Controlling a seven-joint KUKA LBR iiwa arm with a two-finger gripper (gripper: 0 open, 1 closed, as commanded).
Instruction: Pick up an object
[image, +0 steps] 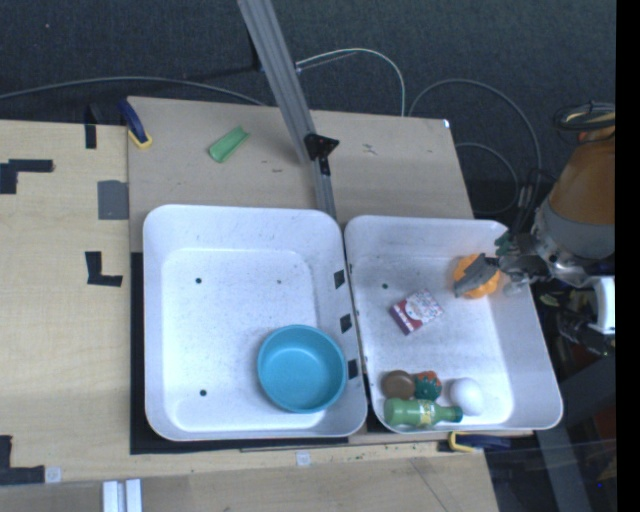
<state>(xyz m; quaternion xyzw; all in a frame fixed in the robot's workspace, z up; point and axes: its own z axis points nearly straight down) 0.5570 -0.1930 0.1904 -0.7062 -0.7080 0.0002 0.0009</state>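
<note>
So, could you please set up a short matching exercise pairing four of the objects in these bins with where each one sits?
Things:
1. round blue bowl
2. small red and white packet
3. green plastic bottle
4. orange object

Places:
A. front edge of right bin
B. by the gripper
C. left bin
D. middle of right bin

Pairs: 1-C, 2-D, 3-A, 4-B

A green block (227, 144) lies on the wooden surface (390, 160) behind two white bins, near a blue-and-yellow clamp (134, 124) at the board's far left corner. A grey metal pole (288, 85) slants across the surface toward the bins. Black tape marks (97, 268) dot the lighter panel at left, and white cables (400, 85) loop over the dark floor.
</note>
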